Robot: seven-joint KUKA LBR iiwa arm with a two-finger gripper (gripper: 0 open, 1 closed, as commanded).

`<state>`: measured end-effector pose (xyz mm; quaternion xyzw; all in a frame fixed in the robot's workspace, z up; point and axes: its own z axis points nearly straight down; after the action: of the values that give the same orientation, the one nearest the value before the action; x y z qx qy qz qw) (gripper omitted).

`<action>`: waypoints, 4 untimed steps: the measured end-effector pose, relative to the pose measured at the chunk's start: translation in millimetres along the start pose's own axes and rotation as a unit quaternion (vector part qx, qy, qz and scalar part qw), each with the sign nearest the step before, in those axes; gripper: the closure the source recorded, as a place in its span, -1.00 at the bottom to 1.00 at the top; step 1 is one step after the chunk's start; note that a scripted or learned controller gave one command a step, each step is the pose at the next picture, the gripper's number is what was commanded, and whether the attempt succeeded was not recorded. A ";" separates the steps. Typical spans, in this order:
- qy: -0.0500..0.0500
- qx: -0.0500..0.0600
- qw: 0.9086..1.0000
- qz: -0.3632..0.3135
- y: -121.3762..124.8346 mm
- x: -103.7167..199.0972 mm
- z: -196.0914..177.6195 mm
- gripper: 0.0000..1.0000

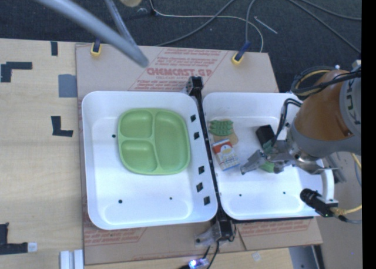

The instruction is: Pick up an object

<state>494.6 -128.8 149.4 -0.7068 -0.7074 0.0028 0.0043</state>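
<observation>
Two shallow white bins side by side on a cardboard sheet with red printing, atop a pale wooden table. Green divided plate lying flat in the left bin. Thin cables trailing over dark carpet beyond the table.

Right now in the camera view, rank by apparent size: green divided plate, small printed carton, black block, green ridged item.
1. Green divided plate, largest by far.
2. Small printed carton.
3. Green ridged item and black block look alike; not ranked.
</observation>
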 end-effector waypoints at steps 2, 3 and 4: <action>0.000 -0.002 1.000 -0.001 6.6 0.2 50.3 1.00; -0.001 -0.006 1.000 0.000 -2.2 4.4 -3.6 1.00; -0.002 -0.007 1.000 -0.001 6.5 3.7 -62.2 1.00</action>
<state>501.7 -125.3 211.6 -0.7063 -0.7079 -0.0008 -0.0018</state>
